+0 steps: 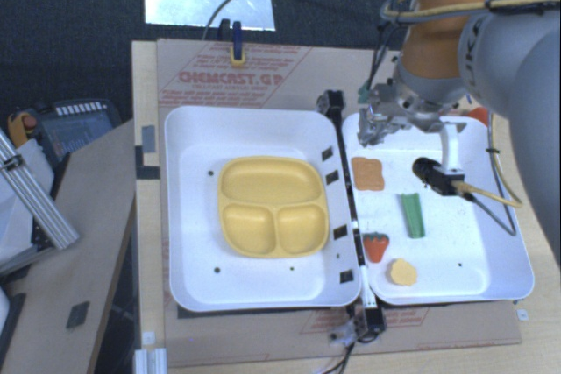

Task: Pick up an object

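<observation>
The right bin (491,276) holds an orange-brown flat slab (368,173), a green stick (413,215), a red strawberry-like piece (376,246) and a round yellow piece (403,272). My gripper (372,132) hangs over the bin's far left corner, just above and behind the orange-brown slab. I see nothing held in it. The arm's grey body and orange band cover the bin's far right part.
The left bin (188,188) holds a yellow three-compartment tray (272,206). A black divider strip (344,197) runs between the two bins. Cardboard lies under both bins, and a grey console sits off the bench at the left.
</observation>
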You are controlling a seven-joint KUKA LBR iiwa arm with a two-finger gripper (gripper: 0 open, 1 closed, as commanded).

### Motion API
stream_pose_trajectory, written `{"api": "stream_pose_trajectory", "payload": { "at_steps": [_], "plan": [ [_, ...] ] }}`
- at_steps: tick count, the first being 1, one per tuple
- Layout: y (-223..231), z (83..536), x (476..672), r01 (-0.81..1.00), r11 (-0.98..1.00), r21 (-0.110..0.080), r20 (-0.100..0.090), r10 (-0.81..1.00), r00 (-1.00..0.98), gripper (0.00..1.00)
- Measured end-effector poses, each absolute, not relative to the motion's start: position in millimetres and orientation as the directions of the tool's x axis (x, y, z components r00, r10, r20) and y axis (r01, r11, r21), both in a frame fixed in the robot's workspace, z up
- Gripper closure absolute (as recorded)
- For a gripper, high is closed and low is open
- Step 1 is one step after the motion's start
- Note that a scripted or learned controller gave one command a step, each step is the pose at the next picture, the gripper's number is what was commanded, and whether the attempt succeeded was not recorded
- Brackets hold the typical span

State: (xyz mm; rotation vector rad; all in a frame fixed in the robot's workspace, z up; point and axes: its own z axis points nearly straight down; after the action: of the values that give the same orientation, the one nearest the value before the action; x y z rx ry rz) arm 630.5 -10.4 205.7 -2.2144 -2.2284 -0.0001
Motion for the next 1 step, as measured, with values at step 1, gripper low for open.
{"api": "stream_pose_trajectory", "payload": {
  "at_steps": [1],
  "plan": [
    [37.3,201.6,622.4,1.000,0.007,0.000,0.000,1.000,-0.007,1.00]
  ]
}}
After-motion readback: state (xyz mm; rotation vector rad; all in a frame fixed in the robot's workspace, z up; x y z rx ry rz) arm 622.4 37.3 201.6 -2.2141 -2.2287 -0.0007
